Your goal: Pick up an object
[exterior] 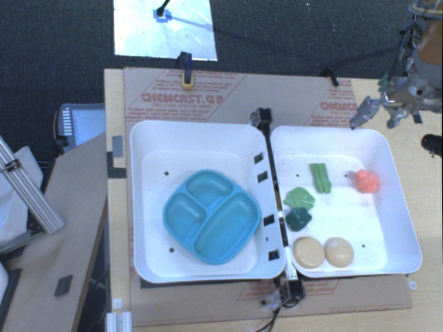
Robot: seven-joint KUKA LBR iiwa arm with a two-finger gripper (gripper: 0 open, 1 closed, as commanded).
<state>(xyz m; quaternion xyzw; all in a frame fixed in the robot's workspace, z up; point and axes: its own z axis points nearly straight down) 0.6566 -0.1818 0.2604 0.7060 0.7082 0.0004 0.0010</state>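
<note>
Overhead, the slanted camera view takes in both white bins, and the gripper [379, 113] hangs near the top right, just past the far rim of the right bin [398, 185], above the cardboard sheet [228, 95] rather than over any object. Its two fingers look spread apart with nothing between them, so it holds nothing. The candidates all lie in the right bin: a green bean pod [320, 177] near the middle, a pink-orange lump [367, 181] toward the right wall and nearest the gripper, a pale green leafy piece [300, 198] with a dark teal piece [298, 218] touching it just below, and two tan round buns [323, 252] side by side at the near edge. These look like small plastic play foods, so probably light, stiff and rather smooth, liable to skid or roll if pinched off-centre. The pink-orange lump stands well apart from the others and seems the easiest target; its bumpy surface should give some grip if taken across its middle. The bean pod would be best clasped across its narrow width. The left bin [149, 185] holds a blue divided plate [211, 215], wide and flat, a poor thing to pinch except at its rim.
</note>
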